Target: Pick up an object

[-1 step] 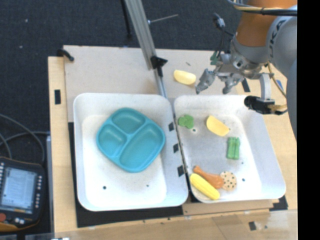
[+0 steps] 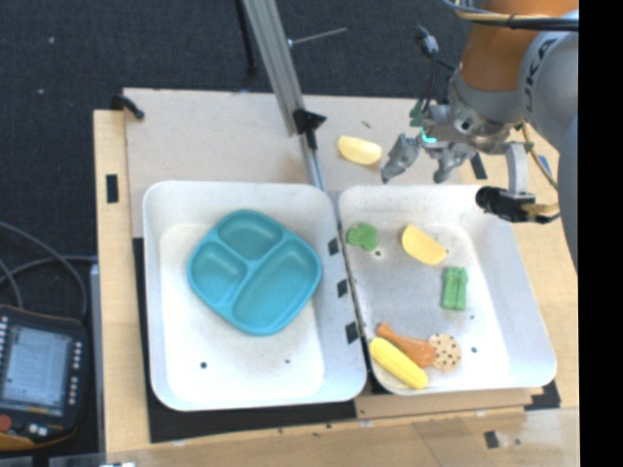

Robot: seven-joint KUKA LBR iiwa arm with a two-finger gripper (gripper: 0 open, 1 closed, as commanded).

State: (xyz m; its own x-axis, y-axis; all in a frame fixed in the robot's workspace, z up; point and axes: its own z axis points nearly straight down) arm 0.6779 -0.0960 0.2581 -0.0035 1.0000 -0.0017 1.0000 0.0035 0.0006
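Gripper [image 2: 422, 161] hangs spread and empty over the right bin's [image 2: 506, 261] far rim. Just below it in that bin lies the yellow wedge [image 2: 423, 245], likely light, stiff, smooth plastic; pinching across its narrow width looks safest, since the curved faces could slip.

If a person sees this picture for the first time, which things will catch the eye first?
The big turquoise plastic divided plate lying alone in the left white bin stands out first. Next comes the grey arm's open two-finger gripper, above the far edge of the right white bin. A yellow rounded toy piece lies on the bench beside it, outside both bins.
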